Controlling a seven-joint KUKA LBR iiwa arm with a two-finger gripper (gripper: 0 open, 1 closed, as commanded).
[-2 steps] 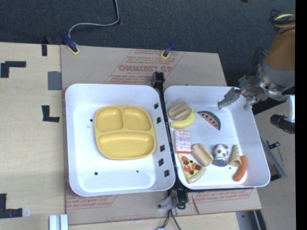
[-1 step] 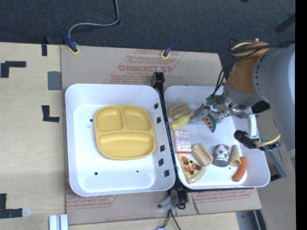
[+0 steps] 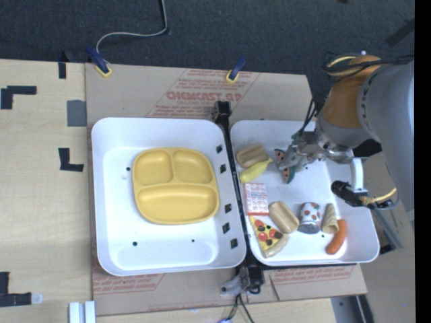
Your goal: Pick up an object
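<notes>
Here the arm [image 3: 363, 106] reaches in over the right bin [image 3: 363, 251], and its gripper [image 3: 288, 161] hangs low above that bin's upper middle floor. The two dark fingers [image 3: 279, 155] stand slightly apart, with bare white floor between the tips and no item clamped in them.

Taking the gripper as the landmark, a toy sandwich bun [image 3: 252, 155] lies just to its left, and a yellow banana-like piece [image 3: 254, 171] sits touching the bun's lower edge. Below and left of the gripper lies a small red-printed card [image 3: 256, 198]. Further below it rests a toy hot dog bun [image 3: 283, 217], and a pizza slice [image 3: 268, 236] lies near the bin's front rim. Straight below the gripper stands a small silver can [image 3: 310, 217], with a tan cone-like piece [image 3: 330, 218] and a red sausage [image 3: 337, 237] beside it to the right.

Well to the left of the gripper, the left bin [image 3: 114, 247] holds a yellow divided tray [image 3: 176, 184]. Both bins sit on a cardboard sheet [image 3: 195, 93] covering the bench.
</notes>
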